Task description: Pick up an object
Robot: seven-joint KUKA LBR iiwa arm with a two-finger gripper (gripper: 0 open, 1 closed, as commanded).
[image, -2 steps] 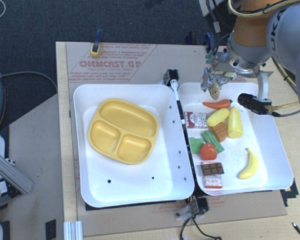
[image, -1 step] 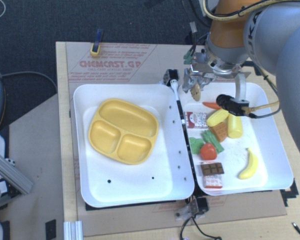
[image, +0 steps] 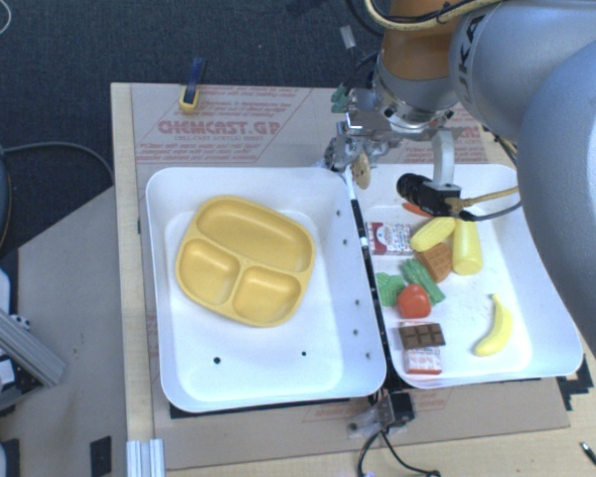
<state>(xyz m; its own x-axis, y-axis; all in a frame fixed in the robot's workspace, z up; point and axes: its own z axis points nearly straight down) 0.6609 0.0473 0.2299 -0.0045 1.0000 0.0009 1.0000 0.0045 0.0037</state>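
The chocolate bar (image: 421, 337) lies nearest, at the right bin's (image: 536, 351) six o'clock edge, the banana (image: 494, 328) at four, the tomato (image: 413, 301) just above the bar. At center sit the yellow pieces (image: 450, 238). The left bin (image: 248, 366) holds a yellow divided plate (image: 243, 259). Farthest, at twelve o'clock, the gripper (image: 358, 164) hangs over the bins' shared rim, carrying nothing visible; its grip cannot be told. Picking seems not yet done.
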